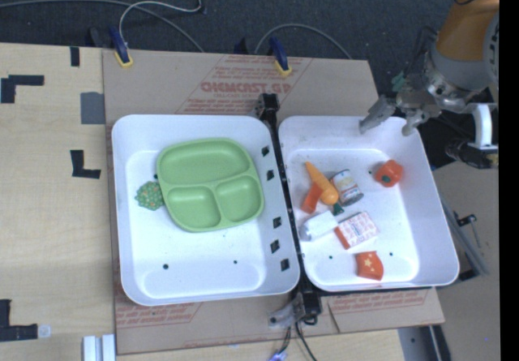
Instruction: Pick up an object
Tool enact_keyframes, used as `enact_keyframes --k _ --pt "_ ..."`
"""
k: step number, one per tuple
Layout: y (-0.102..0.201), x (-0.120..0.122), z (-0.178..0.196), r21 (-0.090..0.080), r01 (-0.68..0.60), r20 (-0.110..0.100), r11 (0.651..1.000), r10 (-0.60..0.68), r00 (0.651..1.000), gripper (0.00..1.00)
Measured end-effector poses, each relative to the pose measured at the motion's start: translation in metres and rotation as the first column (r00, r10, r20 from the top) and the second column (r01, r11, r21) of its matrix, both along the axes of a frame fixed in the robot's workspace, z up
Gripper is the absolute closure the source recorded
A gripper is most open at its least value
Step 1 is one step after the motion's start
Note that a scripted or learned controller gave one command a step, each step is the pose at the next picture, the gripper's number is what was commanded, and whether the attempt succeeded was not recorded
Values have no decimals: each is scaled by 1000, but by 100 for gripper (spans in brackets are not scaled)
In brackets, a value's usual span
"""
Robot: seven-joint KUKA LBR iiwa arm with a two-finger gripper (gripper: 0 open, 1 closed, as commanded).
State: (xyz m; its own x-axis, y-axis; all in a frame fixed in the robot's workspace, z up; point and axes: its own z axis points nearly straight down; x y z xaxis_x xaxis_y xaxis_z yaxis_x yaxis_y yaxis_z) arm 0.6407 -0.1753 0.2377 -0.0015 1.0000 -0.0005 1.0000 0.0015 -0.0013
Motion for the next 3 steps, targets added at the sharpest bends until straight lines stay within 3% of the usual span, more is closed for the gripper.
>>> enact_keyframes --k 1,2,3 --pt "61 -4 -128 2 0 -4 1000 0 1000 0" --pt "79 -16 -152 -2 0 3 1000 0 1000 0" --pt "80 -45 -151 -2 0 6 1000 0 1000 0"
